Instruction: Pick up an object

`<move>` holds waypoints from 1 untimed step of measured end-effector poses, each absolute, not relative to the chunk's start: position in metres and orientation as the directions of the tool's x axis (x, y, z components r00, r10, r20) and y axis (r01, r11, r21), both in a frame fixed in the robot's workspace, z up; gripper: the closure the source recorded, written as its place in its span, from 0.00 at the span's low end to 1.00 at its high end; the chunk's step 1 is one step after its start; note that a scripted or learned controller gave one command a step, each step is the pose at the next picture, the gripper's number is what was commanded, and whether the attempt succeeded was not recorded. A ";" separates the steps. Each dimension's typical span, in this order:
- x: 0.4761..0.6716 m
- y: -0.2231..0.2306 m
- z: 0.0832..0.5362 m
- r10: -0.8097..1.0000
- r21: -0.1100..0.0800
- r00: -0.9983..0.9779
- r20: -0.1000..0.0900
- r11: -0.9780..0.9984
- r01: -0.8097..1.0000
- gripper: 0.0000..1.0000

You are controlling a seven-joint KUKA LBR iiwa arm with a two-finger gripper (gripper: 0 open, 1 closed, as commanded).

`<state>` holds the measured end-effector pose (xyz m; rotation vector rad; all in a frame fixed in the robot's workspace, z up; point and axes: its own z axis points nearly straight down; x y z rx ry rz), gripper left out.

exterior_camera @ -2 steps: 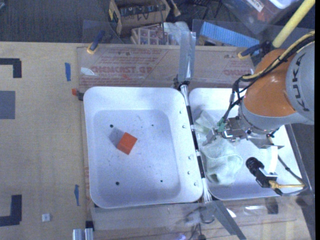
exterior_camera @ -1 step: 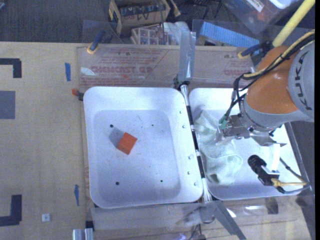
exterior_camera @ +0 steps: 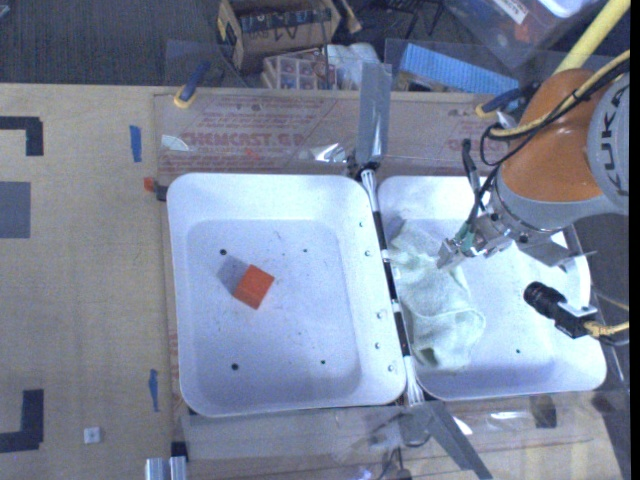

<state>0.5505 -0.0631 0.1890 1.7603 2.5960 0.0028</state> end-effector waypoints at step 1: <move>0.550 -0.063 0.189 0.929 0.004 -0.370 -0.003 0.370 0.929 0.00</move>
